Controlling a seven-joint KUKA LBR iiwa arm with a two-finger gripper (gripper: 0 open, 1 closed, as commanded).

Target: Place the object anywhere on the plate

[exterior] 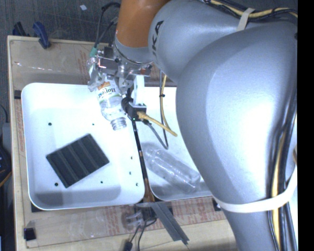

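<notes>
Single-item check: logging a clear plastic bottle (109, 99) sitting toward 1 o'clock of the left bin (34, 95), neck and mouth pointing down toward 5 o'clock, printed label wrapping its upper half. Finding it right under the gripper (116, 73), touching or nearly touching the tool. Not managing to tell whether the gripper is clamped on it or loose: the wrist hardware and the bottle's glare are masking the contact. Not calling it a hold.

Placing the plate (77, 160), dark and ribbed, flat on the floor of the same bin, at 7 o'clock from the bottle and well apart from it. Also noting a second clear bottle (170, 167) lying in the right bin (162, 193), at 4 o'clock from the gripper.

Judging handling: looking empty, so reading as very light; thin-walled, likely giving and buckling under a squeeze rather than cracking; smooth and round, so probably slipping or rolling out of a light pinch. Judging the labelled mid-body the better place for taking hold, across the width, the paper offering more friction than bare plastic; the neck being stiffer but narrow. Expecting it to roll on landing, though the plate's ribs may be helping to stop it if laid along them.
</notes>
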